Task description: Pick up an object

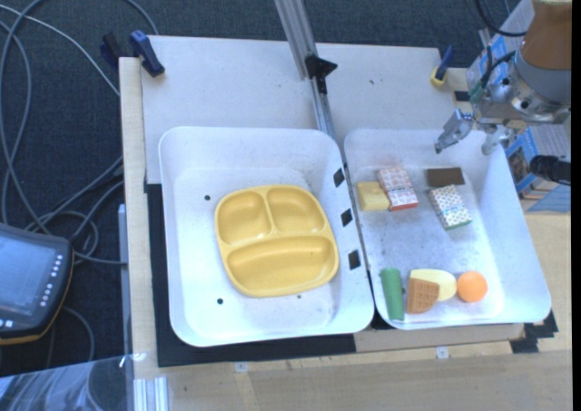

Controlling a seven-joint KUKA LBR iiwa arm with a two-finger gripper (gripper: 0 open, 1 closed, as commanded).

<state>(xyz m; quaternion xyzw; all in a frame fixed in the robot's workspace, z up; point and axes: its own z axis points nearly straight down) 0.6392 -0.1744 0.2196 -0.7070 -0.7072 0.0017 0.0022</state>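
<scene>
- The gripper (472,134) hangs over the far edge of the right bin (531,259), at the end of the grey arm that comes in from the right side.
- Its two fingers stand apart, about half open as it seems, and nothing is between them; it holds nothing.
- The things that can be picked all lie in the right bin. Nearest to the gripper is a small brown block (445,177), and just in front of it a small box with green pattern (451,207).
- More to the middle lie a red-and-white box (398,188) and a yellow block (370,196); these two touch each other.
- At the near edge lie a green stick (391,293), a waffle-like piece (422,295) leaning on a yellow piece (441,283), and an orange ball (471,287).
- The left bin (182,210) bears a yellow divided plate (275,240), which is flat and wide, so probably hard to grasp.
- To do the step well, the arm should probably choose a thing with free space on two sides. The green-patterned box looks like a good choice, because it lies apart from its neighbours.
- The fingers should straddle the short side of the box and go down near to the floor before closing.
- The risk is the touching pair and the crowded near row, where one finger may push a neighbour.
</scene>
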